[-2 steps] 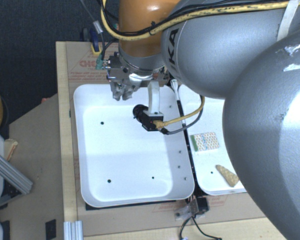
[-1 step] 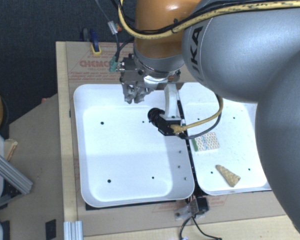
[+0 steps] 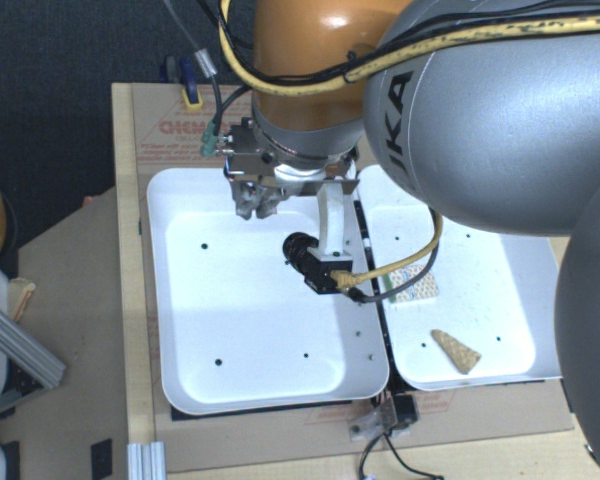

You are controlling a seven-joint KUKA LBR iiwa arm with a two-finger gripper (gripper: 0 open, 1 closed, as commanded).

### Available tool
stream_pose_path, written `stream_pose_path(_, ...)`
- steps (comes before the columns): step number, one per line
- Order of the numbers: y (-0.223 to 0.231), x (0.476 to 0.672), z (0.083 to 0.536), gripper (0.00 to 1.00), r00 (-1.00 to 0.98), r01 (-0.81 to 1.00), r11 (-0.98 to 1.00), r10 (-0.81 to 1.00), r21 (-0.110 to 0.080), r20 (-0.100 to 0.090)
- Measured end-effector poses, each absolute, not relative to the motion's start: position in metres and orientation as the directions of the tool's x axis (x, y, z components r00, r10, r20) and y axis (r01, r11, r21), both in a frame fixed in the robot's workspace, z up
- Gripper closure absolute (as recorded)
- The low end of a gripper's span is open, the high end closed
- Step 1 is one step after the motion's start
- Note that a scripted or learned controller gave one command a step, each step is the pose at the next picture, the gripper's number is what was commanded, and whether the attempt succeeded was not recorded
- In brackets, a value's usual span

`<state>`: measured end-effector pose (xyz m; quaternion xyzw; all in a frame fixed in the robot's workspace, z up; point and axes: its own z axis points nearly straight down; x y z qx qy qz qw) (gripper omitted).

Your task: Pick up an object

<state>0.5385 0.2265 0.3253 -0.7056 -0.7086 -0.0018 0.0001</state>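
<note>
A brown bench (image 3: 130, 268) carries two shallow white bins side by side, set against dark floor. The left bin (image 3: 230, 368) lies under the gripper (image 3: 255, 204), which hangs over its far edge. Whether the gripper is spread or pressed together cannot be told from this angle. The right bin (image 3: 500, 268) holds a tan wedge (image 3: 456, 350) near its front edge and a flat speckled scrap (image 3: 413, 288) against the wall shared with the left bin. The wedge looks light, stiff and dry, probably easy to pinch across its narrow width; the scrap looks thin and limp, hard to lift off the floor. The bulky grey arm (image 3: 500, 98) overhangs much of the right bin. Open room surrounds the wedge; the scrap crowds the dividing wall and a yellow cable (image 3: 400, 268).
</note>
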Motion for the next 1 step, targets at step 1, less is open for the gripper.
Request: stream_pose_path(1, 0.2245, 0.4755, 0.2918, 1.00, -0.002, 1.000, 0.002, 1.000, -0.010, -0.002)
